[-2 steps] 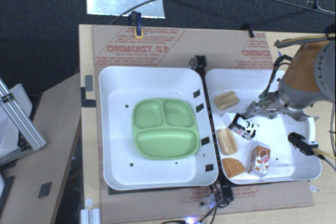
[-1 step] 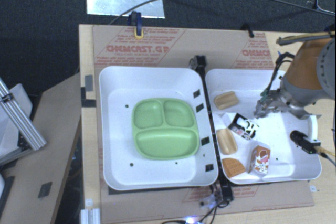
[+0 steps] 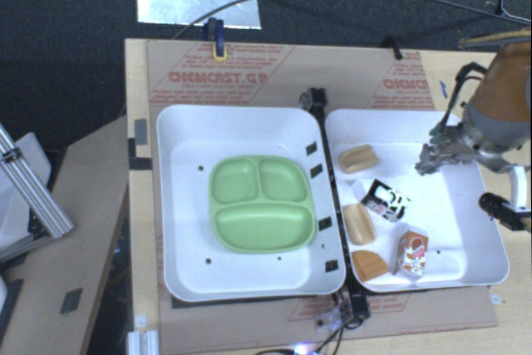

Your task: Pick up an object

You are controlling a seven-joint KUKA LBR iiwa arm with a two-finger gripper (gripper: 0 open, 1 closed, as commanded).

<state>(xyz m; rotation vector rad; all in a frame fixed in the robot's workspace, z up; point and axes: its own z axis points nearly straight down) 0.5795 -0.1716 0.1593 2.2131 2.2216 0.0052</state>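
Observation:
The right bin (image 3: 465,262) holds several objects. A tan bread roll (image 3: 357,158) lies near its back left. A black and white packet (image 3: 385,199) is in the middle, with a second tan bun (image 3: 359,223) beside it on the left. A brown wedge (image 3: 370,264) and a small red and white carton (image 3: 411,253) lie near the front wall. My gripper (image 3: 430,156) hangs over the back right part of this bin, to the right of the bread roll and apart from every object.
The left bin (image 3: 179,204) holds a green divided plate (image 3: 262,204). The orange band and grey wrist (image 3: 499,104) reach in over the right bin's far right corner. A black part (image 3: 503,210) juts in at the right wall. Black clips line the divider (image 3: 326,204).

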